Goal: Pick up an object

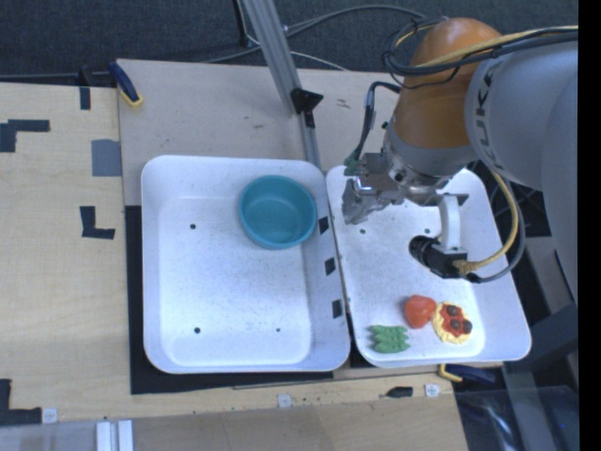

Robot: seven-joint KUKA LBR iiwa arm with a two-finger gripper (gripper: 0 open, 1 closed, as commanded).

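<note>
Camera view: hand, grip seemingly empty, state unclear, beside blue bowl.

The two shallow white plastic bins look smooth with a soft sheen and fine dark speckles. The round teal bowl appears to be smooth, slightly glossy plastic. The pale wooden bench top is matt, with dark tape patches. The arm's rounded orange band shines glossy, and its grey casing is smooth satin. The metal gripper looks dull grey.
</note>
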